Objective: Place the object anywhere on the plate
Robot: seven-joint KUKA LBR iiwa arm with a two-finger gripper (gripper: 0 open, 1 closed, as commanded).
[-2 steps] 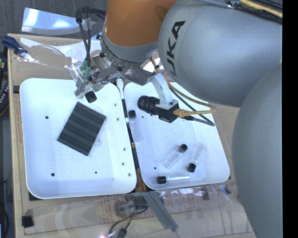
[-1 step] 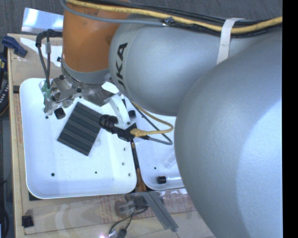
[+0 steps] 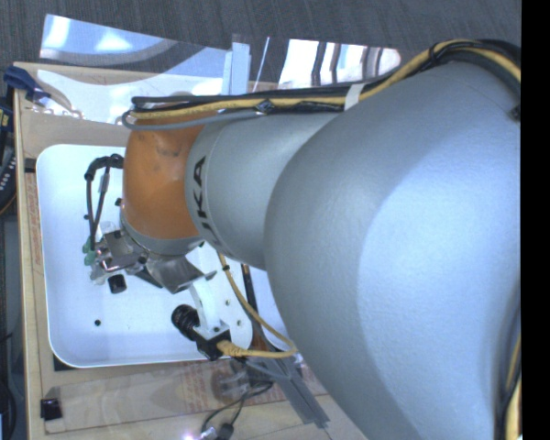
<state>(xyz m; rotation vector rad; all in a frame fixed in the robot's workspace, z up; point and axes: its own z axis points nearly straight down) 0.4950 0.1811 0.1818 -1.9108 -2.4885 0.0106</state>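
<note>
A large grey robot arm [image 3: 376, 246] reaches in from the right and covers most of the scene, its thick body hiding the right-hand part of the desk. Near the wrist the arm carries a broad orange band [image 3: 160, 186], and a bundle of black and yellow cables [image 3: 284, 99] runs along its upper edge.

Below the orange band, a metal and white wrist assembly points down into a shallow white plastic bin [image 3: 64, 236] at the left. The end effector [image 3: 110, 262] sits low over the bin's floor, near the bin's middle left. It is a small cluster of grey metal parts with a touch of green and a dark block at its lower tip. Whether it is open or closed cannot be told, and nothing can be seen held in it.

A thin black cable loop [image 3: 96, 191] hangs just left of the orange band, over the bin. A tiny dark speck [image 3: 98, 323] lies on the bin floor below the end effector, apart from it; it is too small to identify. The object to be placed and the plate cannot be made out.

The bin rests on a light wooden desk [image 3: 119, 397]. Dark grey carpet [image 3: 257, 3] lies beyond the desk at the top.
</note>
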